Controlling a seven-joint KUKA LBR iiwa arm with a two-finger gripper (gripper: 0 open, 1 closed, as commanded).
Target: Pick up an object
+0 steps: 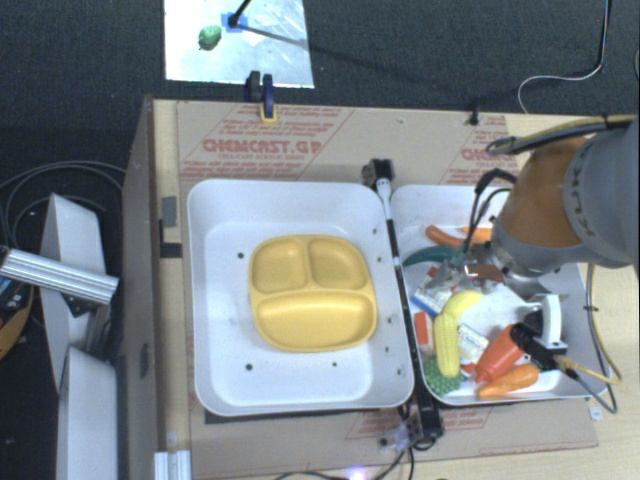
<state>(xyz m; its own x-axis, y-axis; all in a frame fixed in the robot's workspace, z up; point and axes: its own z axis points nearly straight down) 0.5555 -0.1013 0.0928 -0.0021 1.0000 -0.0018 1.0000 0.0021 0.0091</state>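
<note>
The pincer hangs over the right bin – grip impossible to tell – with the yellow banana just below it.

You are looking down at dark carpet lying around a cardboard-topped bench, black cables trailing at its left, a reflective sheet shining beyond.
</note>
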